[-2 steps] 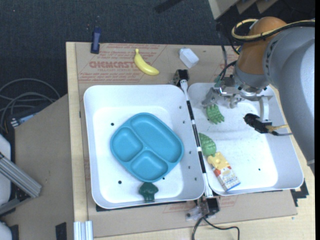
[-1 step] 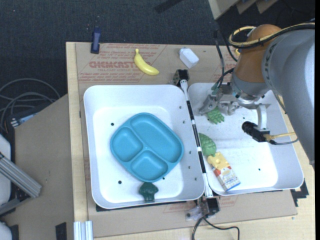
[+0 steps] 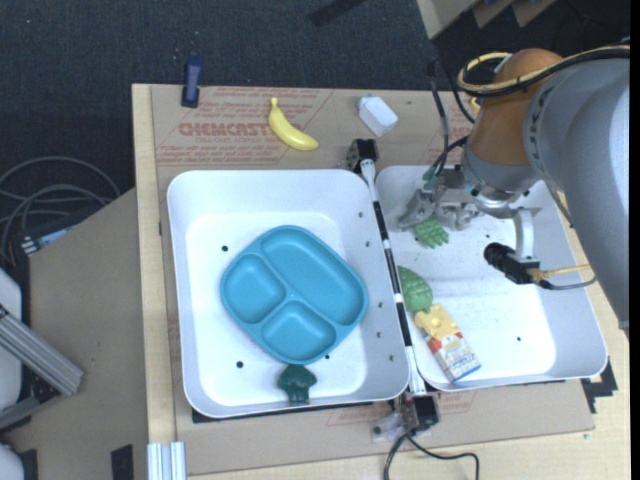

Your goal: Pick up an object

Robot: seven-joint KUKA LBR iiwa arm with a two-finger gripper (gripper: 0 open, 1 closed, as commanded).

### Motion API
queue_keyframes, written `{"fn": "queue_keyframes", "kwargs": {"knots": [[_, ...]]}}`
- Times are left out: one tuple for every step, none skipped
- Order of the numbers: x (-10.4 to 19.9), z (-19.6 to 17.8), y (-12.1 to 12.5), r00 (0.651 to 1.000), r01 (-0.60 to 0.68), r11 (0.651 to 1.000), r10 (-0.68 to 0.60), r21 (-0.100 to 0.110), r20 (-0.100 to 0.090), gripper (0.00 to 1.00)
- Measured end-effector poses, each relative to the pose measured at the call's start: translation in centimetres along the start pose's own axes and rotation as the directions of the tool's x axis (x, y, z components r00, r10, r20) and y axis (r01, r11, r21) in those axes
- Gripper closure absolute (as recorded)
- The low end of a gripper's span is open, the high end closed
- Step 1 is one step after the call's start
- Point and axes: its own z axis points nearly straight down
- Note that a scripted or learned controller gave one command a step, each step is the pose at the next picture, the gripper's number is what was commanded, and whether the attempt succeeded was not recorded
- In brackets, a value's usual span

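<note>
Pincer (image 3: 432, 218) over right bin (image 3: 570, 353), grip state unclear; left bin (image 3: 190, 218) holds blue tray (image 3: 291, 293).

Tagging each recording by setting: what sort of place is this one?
Most likely a robotics lab bench, not a home or kitchen. Two white bins sit on a cardboard sheet with toy items like a banana and blue plate, and loose cables lie on dark carpet.

At the right of the frame, the arm (image 3: 590, 138) is showing a bulky grey shell, an orange band (image 3: 505, 108) above the wrist, yellow and black cables (image 3: 480, 68) looping beside it.
</note>
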Motion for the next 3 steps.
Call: {"fn": "queue_keyframes", "kwargs": {"knots": [[-0.1, 0.0, -0.5, 1.0, 0.0, 1.0, 0.0, 0.0, 0.0, 0.0], [-0.1, 0.0, -1.8, 1.0, 0.0, 1.0, 0.0, 0.001, 0.0, 0.0], [-0.1, -1.0, -1.7, 1.0, 0.0, 1.0, 0.0, -0.001, 0.0, 1.0]]}}
